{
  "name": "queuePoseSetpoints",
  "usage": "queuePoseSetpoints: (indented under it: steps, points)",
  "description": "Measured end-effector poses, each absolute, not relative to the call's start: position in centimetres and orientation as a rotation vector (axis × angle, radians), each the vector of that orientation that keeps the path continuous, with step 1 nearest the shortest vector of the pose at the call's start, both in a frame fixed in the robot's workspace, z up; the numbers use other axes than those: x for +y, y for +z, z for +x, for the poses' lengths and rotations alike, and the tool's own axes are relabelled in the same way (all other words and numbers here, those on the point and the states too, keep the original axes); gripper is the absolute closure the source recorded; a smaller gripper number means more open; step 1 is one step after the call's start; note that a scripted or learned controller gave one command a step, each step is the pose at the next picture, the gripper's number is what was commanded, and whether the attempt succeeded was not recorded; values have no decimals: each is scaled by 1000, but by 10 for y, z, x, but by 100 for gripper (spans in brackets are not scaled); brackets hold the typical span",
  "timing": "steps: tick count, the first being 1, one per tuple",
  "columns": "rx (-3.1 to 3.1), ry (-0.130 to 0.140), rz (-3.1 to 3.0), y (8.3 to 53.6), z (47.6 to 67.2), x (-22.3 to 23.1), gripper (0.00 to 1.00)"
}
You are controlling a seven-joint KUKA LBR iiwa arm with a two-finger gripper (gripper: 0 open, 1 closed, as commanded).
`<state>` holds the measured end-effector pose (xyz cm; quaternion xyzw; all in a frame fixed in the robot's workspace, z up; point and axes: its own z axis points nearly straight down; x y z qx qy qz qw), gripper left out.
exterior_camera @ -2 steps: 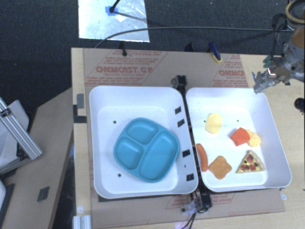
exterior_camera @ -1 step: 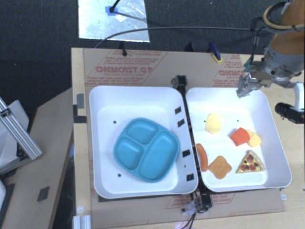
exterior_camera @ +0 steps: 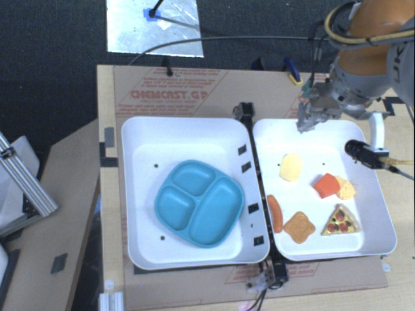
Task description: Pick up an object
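You see the end effector (exterior_camera: 310, 123) as a small grey blur at the back edge of the right bin (exterior_camera: 376, 203), hanging over the rim; whether it is spread or closed you cannot tell, and nothing visible sits in it. The arm (exterior_camera: 373, 37) above it is cut off by the top and right borders of the frame, its orange band rounded and glossy, with yellow cable looped around it. A black cylinder with a white bracket (exterior_camera: 366, 151) juts over the right bin's far wall, and what it belongs to is hard to make out.

In the right bin lie the things you could pick. A pale yellow rounded piece (exterior_camera: 291, 167) sits near the middle back, nearest the end effector yet apart from it. To its right, an orange-red block (exterior_camera: 327, 185) touches a small crinkled yellow piece (exterior_camera: 347, 189). Along the front, a red-orange sausage (exterior_camera: 275, 213) lies beside the divider, a flat tan cookie-like shape (exterior_camera: 299, 227) is just beside it, and a pizza slice (exterior_camera: 340, 221) with red dots lies further right.

The left bin (exterior_camera: 146, 148) holds a blue plate (exterior_camera: 199, 203) with three compartments, smooth plastic with rounded corners, turned at an angle.

Both bins are shallow, white and matte, joined by black clips, resting on a brown cardboard-covered surface (exterior_camera: 175, 92) printed with red lettering.
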<state>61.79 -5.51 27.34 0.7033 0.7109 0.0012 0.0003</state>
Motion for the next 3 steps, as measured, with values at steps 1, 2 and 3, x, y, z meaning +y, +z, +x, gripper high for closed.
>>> queuePoseSetpoints:
  steps: [1,2,3]
  points:
    - [2232,5,2209,270,631,-5,100]
    - [2234,3,2211,250,631,48,100]
    - [2232,5,2210,253,629,100,100]
